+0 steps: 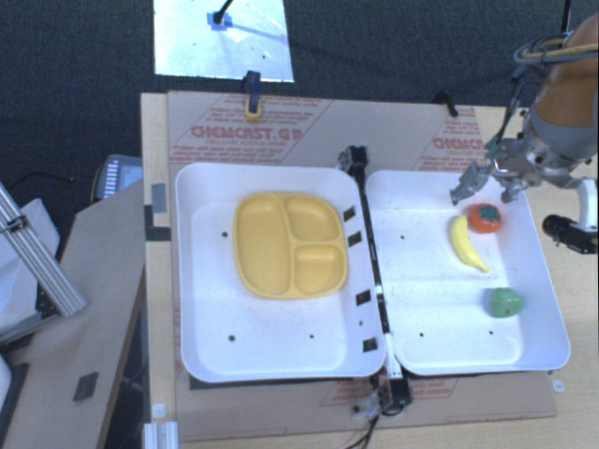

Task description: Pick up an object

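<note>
Bench: two white bins (281, 368); one yellow tray (288, 244), banana (467, 242), tomato (485, 217), green object (505, 302); jaws (487, 186) apart.

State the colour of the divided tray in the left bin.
Yellow. The divided tray shows best in the camera view from above.

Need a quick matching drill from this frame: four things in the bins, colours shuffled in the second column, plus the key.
Things:
1. divided tray in the left bin
2. tomato-like toy
3. banana
4. round toy near the right bin's front corner

Colours:
A. green
B. orange-red with a green top
C. mustard yellow
D. bright yellow

Pairs: 1-C, 2-B, 3-D, 4-A. The gripper hangs open just above the tomato-like toy.
</note>
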Action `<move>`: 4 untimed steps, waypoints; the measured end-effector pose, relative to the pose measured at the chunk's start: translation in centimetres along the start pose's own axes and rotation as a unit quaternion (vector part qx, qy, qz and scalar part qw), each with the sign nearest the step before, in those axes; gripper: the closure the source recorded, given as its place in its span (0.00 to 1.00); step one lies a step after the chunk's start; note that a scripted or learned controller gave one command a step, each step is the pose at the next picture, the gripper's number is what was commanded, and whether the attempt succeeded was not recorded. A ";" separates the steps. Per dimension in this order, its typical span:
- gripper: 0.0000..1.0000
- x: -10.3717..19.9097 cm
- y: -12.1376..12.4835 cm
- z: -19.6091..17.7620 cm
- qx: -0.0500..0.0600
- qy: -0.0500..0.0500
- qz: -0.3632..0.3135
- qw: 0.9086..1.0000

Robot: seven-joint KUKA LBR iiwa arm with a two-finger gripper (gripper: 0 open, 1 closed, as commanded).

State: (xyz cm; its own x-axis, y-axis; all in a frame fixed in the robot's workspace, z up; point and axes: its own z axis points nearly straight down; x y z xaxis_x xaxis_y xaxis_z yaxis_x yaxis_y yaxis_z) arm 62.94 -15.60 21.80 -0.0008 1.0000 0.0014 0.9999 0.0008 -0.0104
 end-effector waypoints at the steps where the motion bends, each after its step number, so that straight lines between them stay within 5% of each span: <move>1: 0.00 0.0 0.3 -0.7 -0.006 -0.001 -0.001 1.000; 3: 0.00 1.1 -0.8 11.1 -0.004 0.000 0.000 1.000; 4: 0.00 1.2 -0.8 13.5 -0.005 -0.001 0.000 1.000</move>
State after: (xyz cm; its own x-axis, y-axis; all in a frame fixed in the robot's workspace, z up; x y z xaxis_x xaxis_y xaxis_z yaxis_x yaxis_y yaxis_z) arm 62.05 -14.42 8.35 -0.0006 1.0000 -0.0001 1.0000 0.0006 -0.0004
